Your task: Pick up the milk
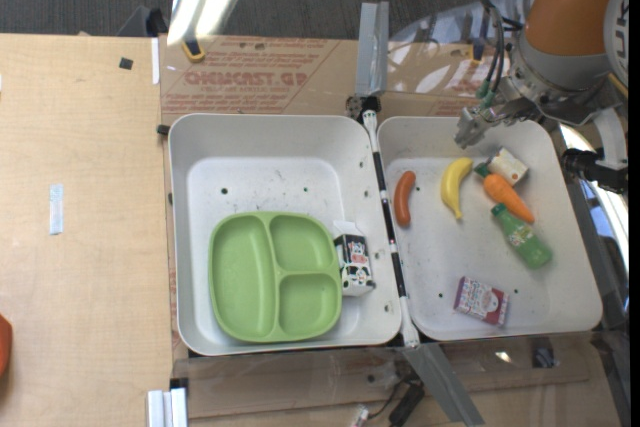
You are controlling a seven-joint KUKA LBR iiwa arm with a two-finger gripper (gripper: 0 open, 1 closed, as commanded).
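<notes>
Wooden bench [80, 215] carries two white bins: right bin [560, 315] directly under the claw [470, 130], left bin [190, 165] just beside, farther from claw.

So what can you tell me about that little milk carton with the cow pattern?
The milk is a small carton, white with black cow-like patches and a pale folded top. It lies tilted in the left bin, near that bin's right wall, pressed against the right edge of the green divided plate. It looks like cardboard or plastic and undamaged. Nothing grips it; the gripper is over the other bin.
</notes>
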